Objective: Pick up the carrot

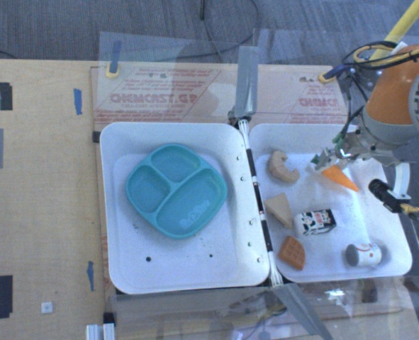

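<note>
The carrot [341,178], a short orange wedge, lies in the right bin [400,261] near its far right side, with its tip pointing right and toward the front. My gripper [330,159] hangs directly over the carrot's thick end, at or just above it. The grey arm with its orange band [393,98] reaches in from the right behind it. The gripper's body hides where it meets the carrot.
Also in the right bin are a tan curved piece [283,167], a beige wedge [279,207], a small black-and-white carton [315,221], a waffle [292,252] and a white bottle with a grey cap [361,252]. A blue divided plate [177,190] sits in the left bin [117,261].
</note>
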You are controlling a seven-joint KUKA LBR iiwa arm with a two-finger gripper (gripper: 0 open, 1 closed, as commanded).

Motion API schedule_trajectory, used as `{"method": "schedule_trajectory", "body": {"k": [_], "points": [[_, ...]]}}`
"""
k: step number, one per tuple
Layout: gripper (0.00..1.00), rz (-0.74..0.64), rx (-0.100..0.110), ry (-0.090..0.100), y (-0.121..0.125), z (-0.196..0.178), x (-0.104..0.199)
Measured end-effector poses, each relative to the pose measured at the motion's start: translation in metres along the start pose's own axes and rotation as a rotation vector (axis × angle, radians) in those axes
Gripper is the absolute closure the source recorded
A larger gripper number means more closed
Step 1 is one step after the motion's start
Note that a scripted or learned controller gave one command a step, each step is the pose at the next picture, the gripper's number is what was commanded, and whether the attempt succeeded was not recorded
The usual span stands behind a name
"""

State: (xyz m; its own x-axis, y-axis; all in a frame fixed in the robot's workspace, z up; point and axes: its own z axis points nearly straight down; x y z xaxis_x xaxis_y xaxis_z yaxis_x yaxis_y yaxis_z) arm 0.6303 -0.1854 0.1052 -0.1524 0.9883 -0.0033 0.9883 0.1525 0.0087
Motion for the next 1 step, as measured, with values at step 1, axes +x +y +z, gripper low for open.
{"method": "schedule_trajectory", "body": {"k": [1], "points": [[1.00, -0.075, 0.004, 0.002, 0.0214, -0.0729, 0.0306]]}}
